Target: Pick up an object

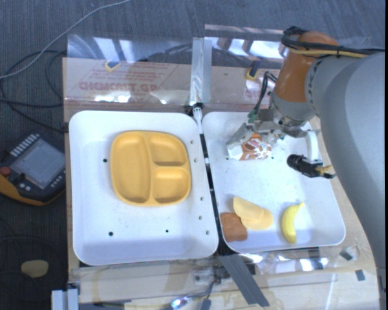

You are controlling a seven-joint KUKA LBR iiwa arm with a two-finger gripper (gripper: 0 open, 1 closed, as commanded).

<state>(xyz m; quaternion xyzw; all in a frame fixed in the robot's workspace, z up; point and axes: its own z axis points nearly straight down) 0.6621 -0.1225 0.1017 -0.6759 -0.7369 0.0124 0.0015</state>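
Largest first: grey arm (352, 115), reaching in from the right and bent down over the far part of the right bin (271, 186). Beside it, the left bin (77, 192), equally white and shallow, bearing a yellow divided plate (150, 166) near its middle (three compartments, the long one on the left side).

Then the gripper (269, 126), low over the far part of the right bin, right at the upper right edge of a crumpled packet (249, 148). Cannot tell how far open, nor whether anything is gripped; contact with the packet also unclear.

Packet lying flat-ish on the bin floor, close to the wall shared with the left bin. Long axis roughly across the bin, silvery end pointing toward that shared wall, orange-printed end toward the gripper.

At the near end, well apart from the packet: a pale yellow wedge (253, 214), touching a smaller brown lump (233, 227) on its left. Near the right corner, a small yellow fruit (290, 221), slightly curved, long axis running near-to-far.
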